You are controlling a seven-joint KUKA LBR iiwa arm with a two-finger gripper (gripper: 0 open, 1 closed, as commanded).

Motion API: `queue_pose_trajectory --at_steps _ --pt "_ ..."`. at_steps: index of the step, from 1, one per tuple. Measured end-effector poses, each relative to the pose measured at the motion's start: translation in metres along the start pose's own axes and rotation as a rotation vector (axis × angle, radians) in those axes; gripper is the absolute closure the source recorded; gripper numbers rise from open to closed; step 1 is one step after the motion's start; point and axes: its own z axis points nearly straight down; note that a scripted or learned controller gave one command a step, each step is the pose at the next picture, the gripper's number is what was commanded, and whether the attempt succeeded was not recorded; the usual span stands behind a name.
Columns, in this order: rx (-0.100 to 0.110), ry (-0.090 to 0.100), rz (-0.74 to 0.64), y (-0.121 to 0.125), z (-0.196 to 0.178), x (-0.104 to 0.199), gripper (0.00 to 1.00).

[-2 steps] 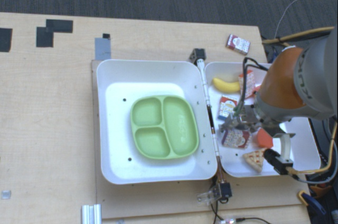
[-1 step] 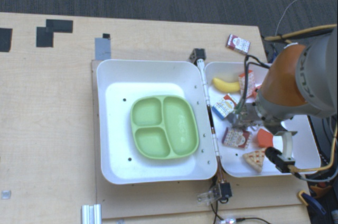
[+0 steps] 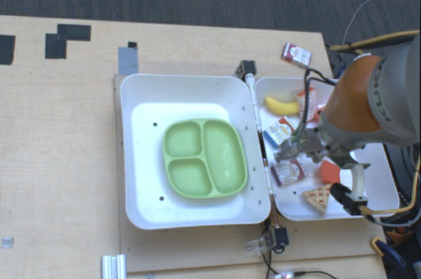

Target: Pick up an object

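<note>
Here, left to right:
Left bin point(image 3: 131, 139): holds the green divided plate point(image 3: 205, 158); nothing there for me to pick.
Right bin point(image 3: 381, 179): holds the clutter — yellow banana point(image 3: 281, 105) at the far end, a blue-and-white packet point(image 3: 277, 133), a dark snack packet point(image 3: 287, 172), a red block point(image 3: 329, 172), a waffle wedge point(image 3: 317, 199).
My gripper point(image 3: 294, 151): low over the right bin, between the two packets.
Key relation: the dark snack packet lies just beside me, toward the near rim; I judge it the closest target.
My grip: cannot tell, the wrist hides it.
</note>
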Motion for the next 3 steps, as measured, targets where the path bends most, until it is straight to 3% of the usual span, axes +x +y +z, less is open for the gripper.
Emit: queue_pose_trajectory --at_steps 1,2,3 --pt "-0.006 -0.002 0.003 -0.039 0.016 -0.006 0.0" --pt "-0.011 -0.003 0.002 -0.037 0.004 -0.006 1.0" --pt "0.002 0.0 0.0 -0.04 -0.082 0.065 1.0"
